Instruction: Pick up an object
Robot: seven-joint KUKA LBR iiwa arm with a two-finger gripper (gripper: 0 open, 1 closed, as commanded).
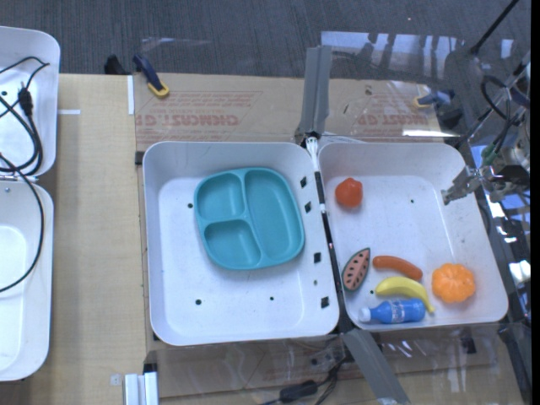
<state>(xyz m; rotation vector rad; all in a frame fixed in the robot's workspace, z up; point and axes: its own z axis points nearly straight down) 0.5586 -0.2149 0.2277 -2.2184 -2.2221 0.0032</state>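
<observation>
Nearest the camera, in the right bin, a blue and white bottle lies on its side against the front wall. Just behind it, touching or almost touching, a banana curves across. Right of the banana sits an orange, close to the right wall. A sausage lies just behind the banana, slanting down to the right. A watermelon slice rests left of the sausage, near the divider between the bins. Farther back and apart from that cluster, a tomato sits alone in the rear left part of the right bin. The left bin holds a teal plate with three compartments, lying flat a little behind centre. The arm comes in at the right edge, above the right bin's rear right corner; a thin metal part juts over the bin wall there, clear of every object. The jaws are too small and cluttered to read, so open or closed cannot be told; nothing is seen between them. Beyond the bins, brown cardboard covers the worktop, with a blue and yellow clamp at its back edge. At far left, white trays carry black cables.
</observation>
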